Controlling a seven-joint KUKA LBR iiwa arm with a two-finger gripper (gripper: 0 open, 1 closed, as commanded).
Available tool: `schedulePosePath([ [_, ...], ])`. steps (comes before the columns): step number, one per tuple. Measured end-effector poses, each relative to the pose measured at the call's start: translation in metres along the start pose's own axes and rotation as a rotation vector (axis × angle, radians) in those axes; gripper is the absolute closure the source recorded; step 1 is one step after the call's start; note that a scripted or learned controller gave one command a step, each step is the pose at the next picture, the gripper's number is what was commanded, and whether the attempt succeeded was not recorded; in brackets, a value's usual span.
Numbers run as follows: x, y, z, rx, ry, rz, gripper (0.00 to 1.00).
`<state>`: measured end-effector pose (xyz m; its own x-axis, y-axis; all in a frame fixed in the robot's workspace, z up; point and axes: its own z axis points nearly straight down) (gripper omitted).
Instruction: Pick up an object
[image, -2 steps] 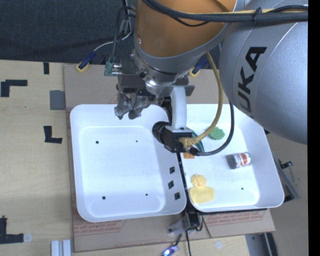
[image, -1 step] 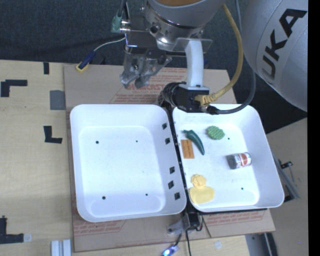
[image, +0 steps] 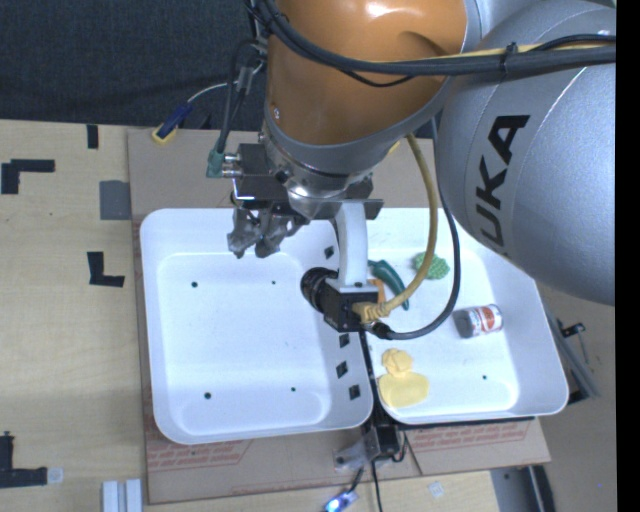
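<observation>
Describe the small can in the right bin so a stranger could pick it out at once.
Start at the right bin of the two white bins. By its far-right wall lies the small can, tipped on its side, clear of the other items. Its red label and grey metal end set it apart from the yellow toy and the green piece.

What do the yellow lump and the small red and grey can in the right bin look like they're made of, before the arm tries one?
The yellow lump looks like soft rubber or foam: matte, rounded, no glints, though hard plastic is possible. The small can looks like metal or hard plastic with a red label: its grey end has a dull sheen. The right bin looks like smooth white plastic.
</observation>
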<state>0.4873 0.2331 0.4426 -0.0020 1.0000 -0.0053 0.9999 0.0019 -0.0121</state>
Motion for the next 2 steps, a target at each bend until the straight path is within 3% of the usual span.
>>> schedulePosePath([
  [1,0.000,0.019,-0.096,-0.020,0.009,-0.001,1.00],
  [2,0.000,-0.005,0.020,0.001,-0.001,0.000,1.00],
])
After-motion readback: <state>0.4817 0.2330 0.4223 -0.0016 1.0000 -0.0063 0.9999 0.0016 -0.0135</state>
